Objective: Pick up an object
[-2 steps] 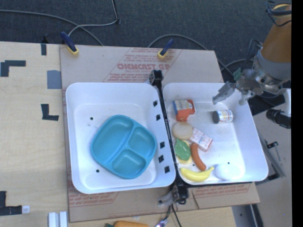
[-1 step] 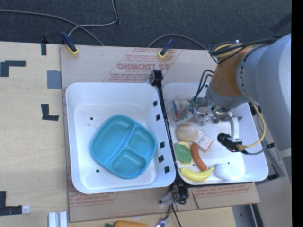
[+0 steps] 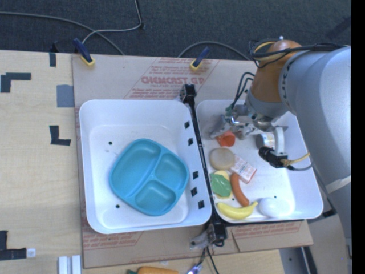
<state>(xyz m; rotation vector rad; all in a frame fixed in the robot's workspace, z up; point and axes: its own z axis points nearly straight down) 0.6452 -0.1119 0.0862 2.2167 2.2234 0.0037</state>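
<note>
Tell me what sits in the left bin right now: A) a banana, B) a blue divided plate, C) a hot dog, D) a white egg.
B: the blue plate lies alone in the left bin, while the food items sit in the right bin.

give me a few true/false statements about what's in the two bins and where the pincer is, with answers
1. The blue divided tray lies in the left bin. True.
2. The banana lies in the left bin beside the tray. False: it lies in the right bin, near its front edge.
3. The pincer is over the right bin, close above a small red-orange object. True.
4. The arm reaches in from the left of the view. False: it comes in from the right.
5. The carrot-like orange piece lies next to the green object. True.
6. The tray's compartments hold food items. False: nothing lies in them.
</note>
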